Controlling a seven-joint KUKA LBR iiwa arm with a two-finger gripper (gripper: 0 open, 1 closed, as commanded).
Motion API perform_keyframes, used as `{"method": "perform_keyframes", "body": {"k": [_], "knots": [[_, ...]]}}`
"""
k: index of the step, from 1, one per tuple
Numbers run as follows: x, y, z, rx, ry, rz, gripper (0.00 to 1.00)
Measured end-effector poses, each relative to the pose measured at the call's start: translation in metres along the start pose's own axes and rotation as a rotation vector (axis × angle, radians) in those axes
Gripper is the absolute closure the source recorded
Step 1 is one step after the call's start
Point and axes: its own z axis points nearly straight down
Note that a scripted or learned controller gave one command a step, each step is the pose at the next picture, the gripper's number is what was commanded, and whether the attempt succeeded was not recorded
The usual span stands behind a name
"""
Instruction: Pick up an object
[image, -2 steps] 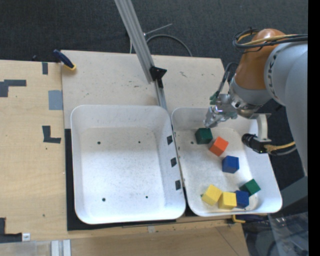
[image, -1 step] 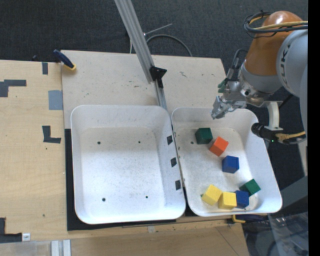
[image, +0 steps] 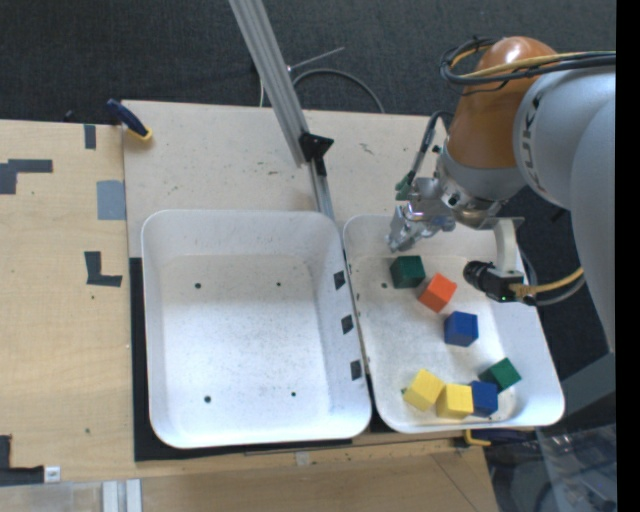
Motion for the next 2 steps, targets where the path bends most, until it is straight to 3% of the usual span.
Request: {"method": "perform_keyframes", "body": {"k": [2], "knots": [[0.110,-0.026,0.013,0.000,0.000,-0.002,1.00]]}}
